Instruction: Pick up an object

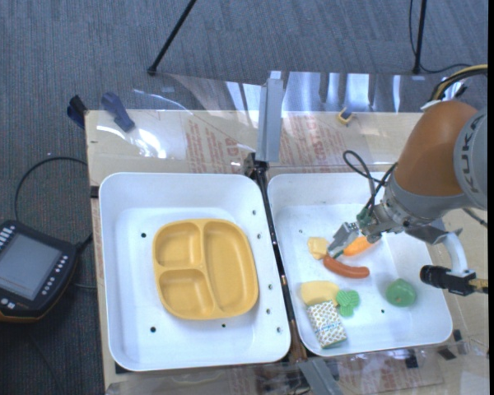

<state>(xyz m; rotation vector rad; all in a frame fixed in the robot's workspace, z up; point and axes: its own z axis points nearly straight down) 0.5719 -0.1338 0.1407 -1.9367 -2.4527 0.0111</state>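
The gripper (pixel 351 243) is seen low in the right bin (pixel 428 323); an orange piece (pixel 357 245) is pinched between its fingers, just above the sausage (pixel 347 268); a yellow tray (pixel 205 267) is seen in the left bin (pixel 123 319).

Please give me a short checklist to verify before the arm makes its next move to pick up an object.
1. Gripper is over the right bin: ok.
2. Orange carrot-like piece is at the fingertips: ok.
3. Piece firmly clamped: cannot tell.
4. Red sausage lies close below; may be bumped: not ok.
5. Yellow divided plate in left bin is away from the arm: ok.
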